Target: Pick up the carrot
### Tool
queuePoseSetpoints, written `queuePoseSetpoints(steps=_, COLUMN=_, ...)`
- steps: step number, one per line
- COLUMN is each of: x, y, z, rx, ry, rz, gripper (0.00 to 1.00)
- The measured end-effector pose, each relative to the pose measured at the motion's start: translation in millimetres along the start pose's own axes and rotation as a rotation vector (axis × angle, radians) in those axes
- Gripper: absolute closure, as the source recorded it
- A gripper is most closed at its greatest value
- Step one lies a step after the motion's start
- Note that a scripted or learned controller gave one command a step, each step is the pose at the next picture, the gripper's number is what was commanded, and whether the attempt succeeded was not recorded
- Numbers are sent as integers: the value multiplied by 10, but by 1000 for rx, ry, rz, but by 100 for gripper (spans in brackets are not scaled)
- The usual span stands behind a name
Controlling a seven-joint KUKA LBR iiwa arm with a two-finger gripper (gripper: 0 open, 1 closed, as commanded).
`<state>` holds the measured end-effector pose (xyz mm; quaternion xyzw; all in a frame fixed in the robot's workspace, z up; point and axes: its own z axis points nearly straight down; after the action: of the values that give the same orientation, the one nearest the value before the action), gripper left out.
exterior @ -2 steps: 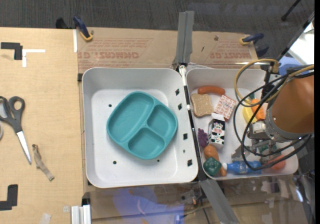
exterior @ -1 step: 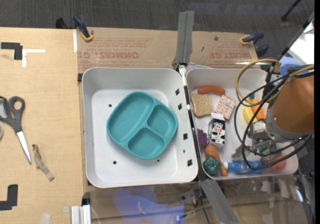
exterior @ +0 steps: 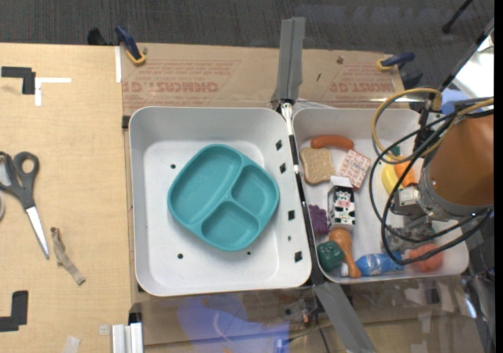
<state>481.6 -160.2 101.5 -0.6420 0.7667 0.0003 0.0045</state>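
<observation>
Camera view: gripper [exterior: 415, 243], grip state hidden by cables, hangs over the carrot [exterior: 424, 255] in the right bin [exterior: 369, 117].

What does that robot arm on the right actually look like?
The arm is a thick rounded body with an orange band above a grey metal wrist. Black and yellow cables loop loosely around it. Below the wrist sits a grey mechanical gripper assembly.
</observation>
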Motion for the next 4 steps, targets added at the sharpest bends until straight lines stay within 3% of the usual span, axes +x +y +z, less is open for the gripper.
queuePoseSetpoints(steps=1, x=-270, y=66, z=-1168, rx=-3, ry=3, rz=-2, gripper=100)
queuePoseSetpoints(steps=2, x=-26, y=-186, z=-2638, rx=-4, ry=3, rz=-108, gripper=100)
queuePoseSetpoints(steps=3, x=435, y=-925, z=-3315, rx=-4, ry=1, rz=-267, gripper=100)
queuePoseSetpoints(steps=4, x=431, y=-179, z=-2624, rx=-8, ry=-1, rz=-543, gripper=100)
